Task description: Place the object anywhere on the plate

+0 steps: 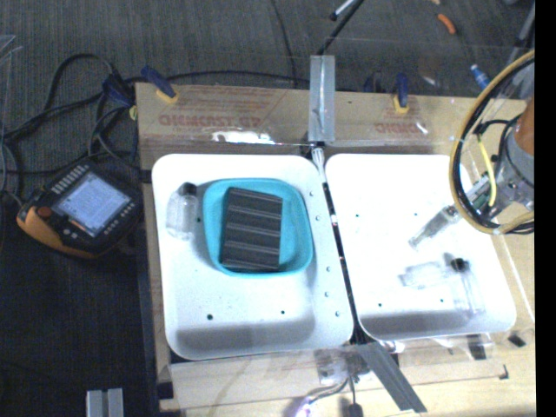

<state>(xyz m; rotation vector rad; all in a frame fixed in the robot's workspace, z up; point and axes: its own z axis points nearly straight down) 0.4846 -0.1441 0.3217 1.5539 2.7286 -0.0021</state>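
Camera view looks down on 2 white bins side by side on a wooden bench (261,111). In the left bin (261,320) a blue plate (300,233) bears a dark ribbed block (252,228), lying flat and covering most of the plate's middle. Just beside the plate's left rim, a small clear bottle (182,208) with a dark cap lies on the bin floor, touching or nearly touching the rim.

In the right bin (382,198) a clear plastic object (432,274) with a dark cap lies near the lower right corner. The gripper (430,230) hangs just above and to the left of it, apart from it, with nothing seen between its fingers; whether they are apart or together cannot be told. The arm's orange band (526,129) and looped yellow cable (469,172) sit at the right edge.

A handheld controller (82,208) lies on the floor left of the bench.
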